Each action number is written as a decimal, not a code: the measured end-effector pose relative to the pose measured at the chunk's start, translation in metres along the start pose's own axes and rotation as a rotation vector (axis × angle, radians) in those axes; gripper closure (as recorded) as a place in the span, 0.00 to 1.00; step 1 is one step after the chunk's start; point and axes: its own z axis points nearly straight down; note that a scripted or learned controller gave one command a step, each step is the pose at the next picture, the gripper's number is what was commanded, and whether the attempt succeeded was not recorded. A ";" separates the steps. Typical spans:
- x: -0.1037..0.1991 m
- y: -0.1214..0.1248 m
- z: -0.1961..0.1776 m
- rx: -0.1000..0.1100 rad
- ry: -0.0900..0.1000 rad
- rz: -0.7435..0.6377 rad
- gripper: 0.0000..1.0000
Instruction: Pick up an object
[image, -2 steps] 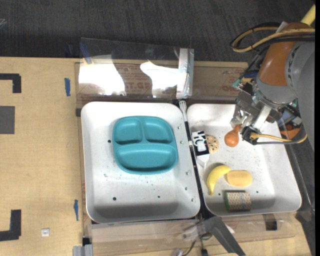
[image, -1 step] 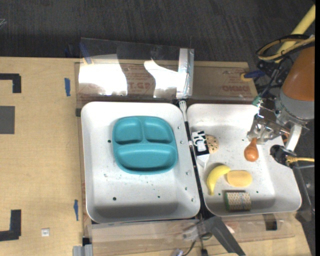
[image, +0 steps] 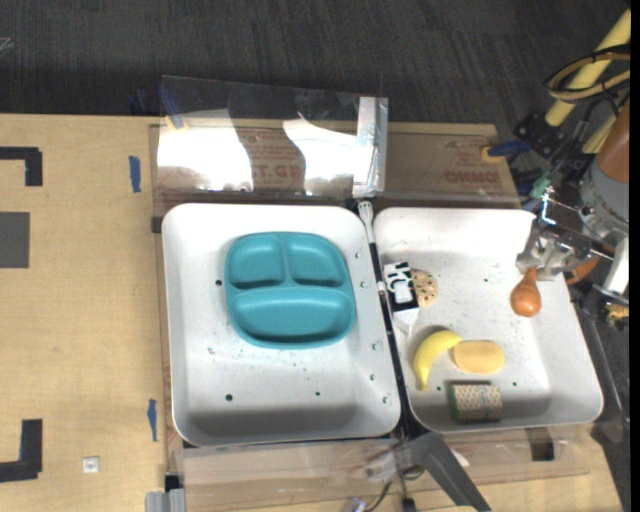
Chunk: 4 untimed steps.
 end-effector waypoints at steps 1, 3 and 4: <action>0.047 -0.018 -0.061 0.000 0.001 0.097 1.00; 0.038 -0.076 -0.073 0.005 -0.001 -0.228 0.00; 0.028 -0.043 0.088 0.006 0.001 -0.602 0.00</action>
